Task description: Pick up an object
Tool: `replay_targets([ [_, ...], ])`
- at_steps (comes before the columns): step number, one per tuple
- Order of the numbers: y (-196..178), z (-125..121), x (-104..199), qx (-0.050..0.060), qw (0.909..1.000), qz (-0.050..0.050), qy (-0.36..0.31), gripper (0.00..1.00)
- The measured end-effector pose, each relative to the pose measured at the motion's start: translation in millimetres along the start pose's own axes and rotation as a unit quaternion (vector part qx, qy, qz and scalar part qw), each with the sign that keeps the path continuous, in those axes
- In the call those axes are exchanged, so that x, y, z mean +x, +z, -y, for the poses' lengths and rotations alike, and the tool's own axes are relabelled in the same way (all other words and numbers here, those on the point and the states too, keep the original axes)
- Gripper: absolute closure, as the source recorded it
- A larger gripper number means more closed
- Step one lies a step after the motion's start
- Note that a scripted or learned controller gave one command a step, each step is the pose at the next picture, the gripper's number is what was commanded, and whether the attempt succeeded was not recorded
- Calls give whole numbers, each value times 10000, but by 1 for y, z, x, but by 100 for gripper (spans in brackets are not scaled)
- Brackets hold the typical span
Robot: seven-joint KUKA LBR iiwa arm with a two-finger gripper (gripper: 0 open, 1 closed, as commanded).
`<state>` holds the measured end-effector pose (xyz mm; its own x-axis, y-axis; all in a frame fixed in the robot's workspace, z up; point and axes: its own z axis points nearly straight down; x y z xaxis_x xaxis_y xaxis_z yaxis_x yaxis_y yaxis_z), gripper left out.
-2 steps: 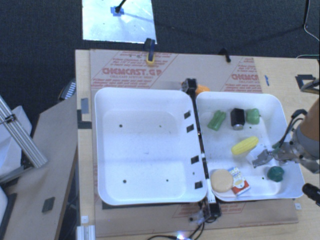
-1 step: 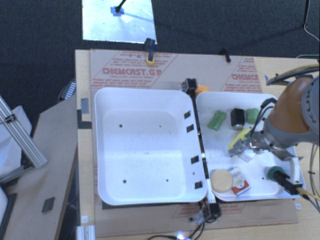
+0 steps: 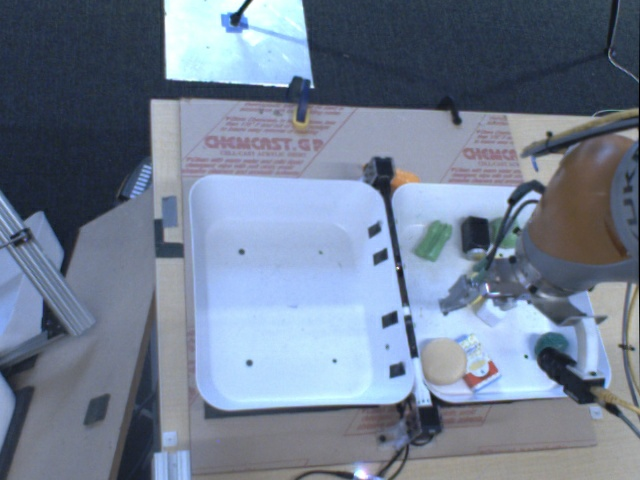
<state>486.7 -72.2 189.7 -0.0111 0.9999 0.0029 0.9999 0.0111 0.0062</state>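
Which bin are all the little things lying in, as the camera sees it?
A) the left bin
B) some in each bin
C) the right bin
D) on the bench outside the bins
C: the green block, the black box, the tan round thing and the red and yellow packet all lie in the right bin, where the arm is reaching.

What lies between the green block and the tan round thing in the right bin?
In the camera view, bare white bin floor separates the green block from the tan round thing.
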Motion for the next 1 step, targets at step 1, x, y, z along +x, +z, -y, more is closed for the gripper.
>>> replay_targets([
  [1, 68, -45, -77, 19, 10000, 24, 65, 0],
])
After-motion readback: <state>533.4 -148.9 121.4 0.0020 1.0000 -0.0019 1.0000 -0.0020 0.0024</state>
